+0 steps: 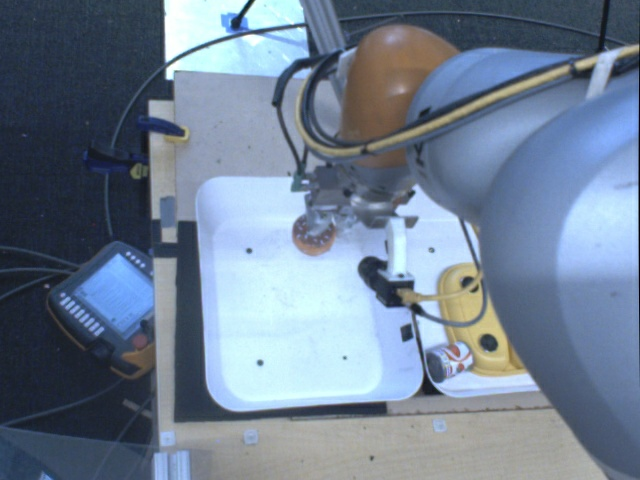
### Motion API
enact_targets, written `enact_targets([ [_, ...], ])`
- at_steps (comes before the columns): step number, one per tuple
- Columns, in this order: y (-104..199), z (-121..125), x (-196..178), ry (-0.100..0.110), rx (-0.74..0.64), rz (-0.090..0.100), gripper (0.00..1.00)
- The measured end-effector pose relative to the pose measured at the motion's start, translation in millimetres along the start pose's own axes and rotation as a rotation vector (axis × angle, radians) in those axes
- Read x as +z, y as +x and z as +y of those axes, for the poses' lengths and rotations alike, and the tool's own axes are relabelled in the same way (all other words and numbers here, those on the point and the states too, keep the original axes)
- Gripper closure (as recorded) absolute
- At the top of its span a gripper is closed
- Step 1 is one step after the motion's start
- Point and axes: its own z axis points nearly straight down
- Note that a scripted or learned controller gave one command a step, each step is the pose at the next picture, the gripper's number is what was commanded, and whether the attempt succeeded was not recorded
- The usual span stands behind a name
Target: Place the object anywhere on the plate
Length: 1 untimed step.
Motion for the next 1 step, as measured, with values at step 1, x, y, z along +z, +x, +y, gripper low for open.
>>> enact_targets([
  [1, -4.2, 0.2, 0.2, 0.001, 0.005, -0.003, 0.0],
])
